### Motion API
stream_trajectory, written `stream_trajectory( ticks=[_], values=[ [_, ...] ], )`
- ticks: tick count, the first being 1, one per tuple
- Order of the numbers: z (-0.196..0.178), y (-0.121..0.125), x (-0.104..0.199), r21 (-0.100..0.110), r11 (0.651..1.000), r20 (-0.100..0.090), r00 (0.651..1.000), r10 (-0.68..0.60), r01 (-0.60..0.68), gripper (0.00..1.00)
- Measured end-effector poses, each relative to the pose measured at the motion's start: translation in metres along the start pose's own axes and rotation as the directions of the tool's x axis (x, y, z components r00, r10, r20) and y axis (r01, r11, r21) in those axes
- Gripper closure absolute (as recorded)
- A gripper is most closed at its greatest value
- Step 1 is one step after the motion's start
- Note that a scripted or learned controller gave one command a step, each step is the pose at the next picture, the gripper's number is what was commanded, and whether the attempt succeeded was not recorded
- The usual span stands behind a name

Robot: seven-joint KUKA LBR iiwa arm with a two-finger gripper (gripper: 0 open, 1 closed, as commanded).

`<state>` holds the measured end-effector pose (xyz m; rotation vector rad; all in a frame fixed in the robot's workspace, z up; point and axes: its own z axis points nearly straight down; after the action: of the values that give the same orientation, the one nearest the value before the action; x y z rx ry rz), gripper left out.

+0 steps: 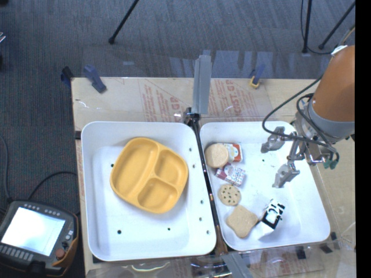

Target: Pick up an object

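One gripper (277, 162) spread wide, holding nothing; bench (162, 100) print red, unreadable

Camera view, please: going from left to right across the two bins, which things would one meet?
Yellow divided plate → chocolate-chip cookie → slice of toast → black-and-white packet → gripper.

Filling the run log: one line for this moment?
gripper: open, above right bin, holding nothing | toast, cookie lie in bin | yellow plate in left bin
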<state>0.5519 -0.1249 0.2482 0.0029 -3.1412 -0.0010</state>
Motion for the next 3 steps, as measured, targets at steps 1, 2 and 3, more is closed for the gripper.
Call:
stream_trajectory(
  ticks=[1, 2, 3],
  values=[
    [0.089, -0.039, -0.092, -0.001, 0.990, -0.006, 0.990, 0.140, -0.140, 0.00],
    [0.152, 0.032, -0.082, -0.002, 0.937, 0.010, 0.937, 0.350, -0.350, 0.00],
    [0.138, 0.034, -0.085, -0.005, 0.939, 0.019, 0.939, 0.343, -0.343, 1.00]
  ],
)
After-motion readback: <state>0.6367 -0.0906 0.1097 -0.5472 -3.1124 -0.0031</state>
